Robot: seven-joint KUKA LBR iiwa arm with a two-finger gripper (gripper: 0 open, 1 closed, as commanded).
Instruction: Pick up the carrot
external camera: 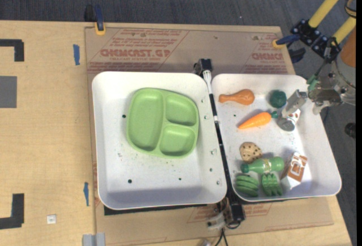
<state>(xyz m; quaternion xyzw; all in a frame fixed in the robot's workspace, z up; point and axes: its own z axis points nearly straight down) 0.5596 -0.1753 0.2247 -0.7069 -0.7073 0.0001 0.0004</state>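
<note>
So I'm at the approach stage here, nothing grabbed yet. My gripper (291, 112) hangs over the right bin (328, 151), up near its far right corner, and honestly I can't tell from this angle what state it's in (it's a smallish silvery blob seen from above at a slant).

The carrot (255, 120) is just to the left of me and a touch toward the front edge of the bin, lying on its side with the pointed orange end aimed away from me and the green stub at my end, nearly touching my tip as far as I can judge. It's got open white floor in front of and behind it, which is nice.

Neighbours to watch: the drumstick (237, 97) sits left of me and further back, beyond the carrot, and a dark green round thing (277, 98) is right beside me on the back-left. The cookie (249, 151) and the pile of green stuff are well off toward the front, not a worry.

Next move as I see it: slide left so I'm centred over the fat part of the carrot, turn the wrist so I close across its width rather than along it, then drop down. The main risk is catching only the green stub and having it flick away.
</note>
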